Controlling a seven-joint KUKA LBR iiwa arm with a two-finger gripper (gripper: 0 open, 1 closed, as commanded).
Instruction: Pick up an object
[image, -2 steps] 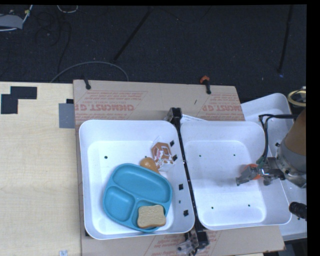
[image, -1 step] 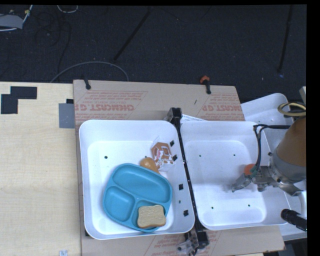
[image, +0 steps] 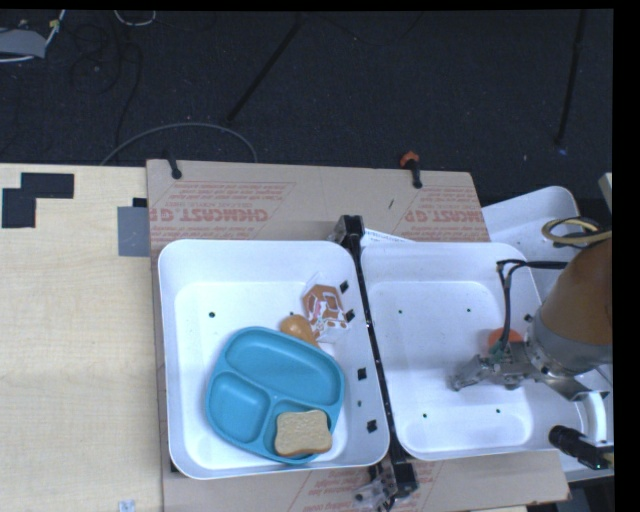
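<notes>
My gripper hangs low over the right bin, near its right side, with the grey arm and its orange band reaching in from the right. A small orange object lies just behind the gripper, partly hidden by the wrist; whether they touch is unclear. In the left bin sits a blue divided plate with a slice of bread in its front compartment. A small orange-yellow item and a clear packet with a brown pattern rest just behind the plate.
The two bins meet at a black divider running front to back. They stand on a cardboard sheet on the pale bench. A black cable loops down beside the wrist. Most of the right bin's floor is bare white.
</notes>
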